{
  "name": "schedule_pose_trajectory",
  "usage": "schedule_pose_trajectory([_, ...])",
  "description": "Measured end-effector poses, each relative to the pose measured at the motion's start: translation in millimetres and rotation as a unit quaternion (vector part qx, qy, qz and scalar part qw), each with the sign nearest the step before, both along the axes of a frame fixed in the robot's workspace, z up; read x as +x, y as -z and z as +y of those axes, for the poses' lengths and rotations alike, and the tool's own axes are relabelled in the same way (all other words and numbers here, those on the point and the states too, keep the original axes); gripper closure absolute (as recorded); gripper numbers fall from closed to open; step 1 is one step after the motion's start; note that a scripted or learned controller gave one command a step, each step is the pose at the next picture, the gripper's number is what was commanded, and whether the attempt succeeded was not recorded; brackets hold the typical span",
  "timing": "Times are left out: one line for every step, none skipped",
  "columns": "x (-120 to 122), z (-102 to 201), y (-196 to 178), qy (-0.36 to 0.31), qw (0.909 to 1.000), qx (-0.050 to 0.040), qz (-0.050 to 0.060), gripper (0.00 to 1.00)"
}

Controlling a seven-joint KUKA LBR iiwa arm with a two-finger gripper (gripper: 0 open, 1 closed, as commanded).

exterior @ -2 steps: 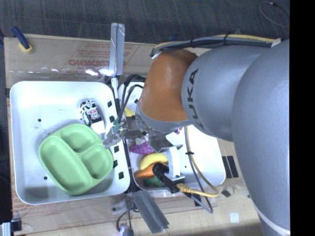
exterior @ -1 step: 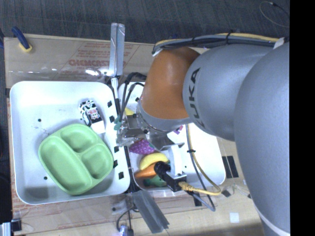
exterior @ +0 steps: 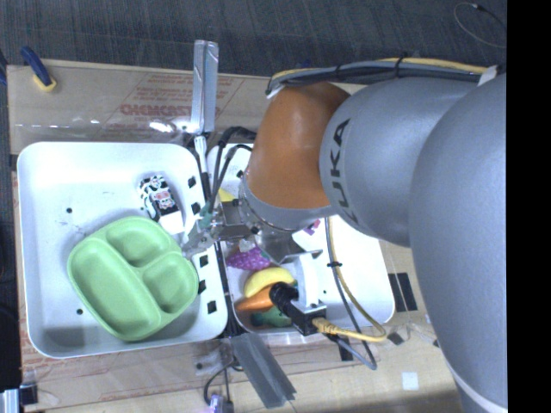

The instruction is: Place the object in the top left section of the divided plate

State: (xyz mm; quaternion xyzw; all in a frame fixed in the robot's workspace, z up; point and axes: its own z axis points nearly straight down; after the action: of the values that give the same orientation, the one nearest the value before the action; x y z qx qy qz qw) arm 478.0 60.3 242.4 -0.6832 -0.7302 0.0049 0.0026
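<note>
A light green divided plate (exterior: 131, 275) lies in the lower part of the left white bin (exterior: 43, 196), and its three sections look bare. Just above the plate's upper right rim sits a small black-and-white toy (exterior: 159, 196) on the bin floor. My gripper (exterior: 203, 231) hangs over the wall between the two bins, right of the plate and a little below the toy. The orange band and wrist (exterior: 288, 149) hide much of it, and I see nothing held in it.
In the right bin (exterior: 370, 274), partly under the arm, lie a yellow banana (exterior: 269, 279), an orange piece (exterior: 255, 302), a green piece (exterior: 271, 318) and purple grapes (exterior: 248, 255). A metal bar (exterior: 205, 84) stands at the bins' far edge.
</note>
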Motion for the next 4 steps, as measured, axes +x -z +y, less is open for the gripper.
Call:
schedule_pose_trajectory([0.8, 0.2, -7.3, -0.003, 1.0, -0.0008, 0.003, 1.0])
schedule_pose_trajectory([0.8, 0.2, -7.3, -0.003, 1.0, -0.0009, 0.003, 0.0])
schedule_pose_trajectory([1.5, 0.3, -14.6, -0.005, 1.0, -0.0017, 0.007, 1.0])
schedule_pose_trajectory([1.5, 0.4, -14.6, -0.005, 1.0, -0.0017, 0.007, 0.0])
